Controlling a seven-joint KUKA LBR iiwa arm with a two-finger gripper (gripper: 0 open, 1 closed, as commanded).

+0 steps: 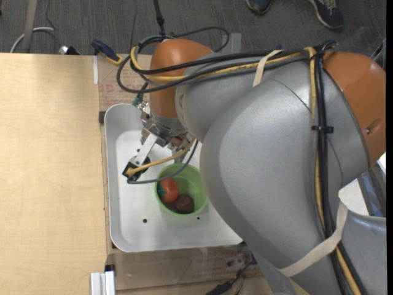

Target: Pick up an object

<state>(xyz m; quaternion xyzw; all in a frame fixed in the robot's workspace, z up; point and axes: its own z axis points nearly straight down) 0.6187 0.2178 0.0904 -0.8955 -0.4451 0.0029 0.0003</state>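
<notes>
Since the arm (276,165) covers most of what I can see from here, I am working from a narrow window. The gripper (164,137) hangs low over the white bin (114,189), toward its far end. I cannot tell whether it is open or closed, because the wrist hides its working end, and I can make out nothing held in it.

Just beside the gripper, on the side toward the bin's near rim, stands a green bowl (195,178). In it lie a red-orange object (169,189) and a dark brown object (184,203), touching one another, with the brown one farther from the gripper.

I judge this to be the approach step, with no grasp made yet. The next move calls for choosing one of the two objects, carrying the gripper across until it stands above the bowl, and then coming down inside the rim. The risk, as I see it, is clipping the bowl's wall, or pushing the two round things against each other so that neither seats cleanly.
</notes>
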